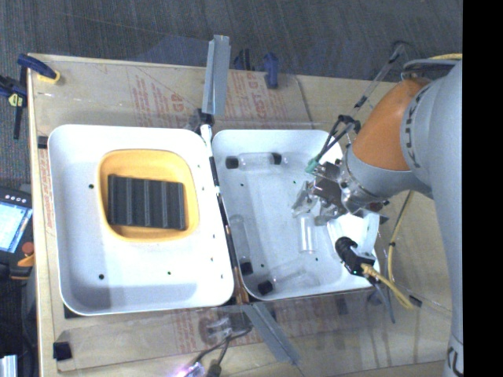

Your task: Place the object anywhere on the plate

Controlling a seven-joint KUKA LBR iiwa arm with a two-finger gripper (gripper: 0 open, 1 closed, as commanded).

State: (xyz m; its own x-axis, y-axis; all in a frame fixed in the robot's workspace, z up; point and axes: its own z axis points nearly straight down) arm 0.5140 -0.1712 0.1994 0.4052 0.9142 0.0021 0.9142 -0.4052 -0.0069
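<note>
A yellow plate (pixel 149 163) with rounded corners lies in the left white bin (pixel 71 250). On the plate's middle rests a dark, ridged rectangular object (pixel 148 203), lying flat. My gripper (pixel 308 210) hangs low over the right white bin (pixel 267 203), near that bin's right side and far from the plate. Nothing can be made out in the gripper. The grey arm with its orange band (pixel 389 132) covers the right bin's right rim.
Small black fittings sit at the right bin's corners, such as one (pixel 232 162) at the back left. Cables (pixel 377 277) trail from the wrist over the bench's front right. Blue clamps (pixel 271 67) hold the board's back edge. A tablet (pixel 12 226) lies at the far left.
</note>
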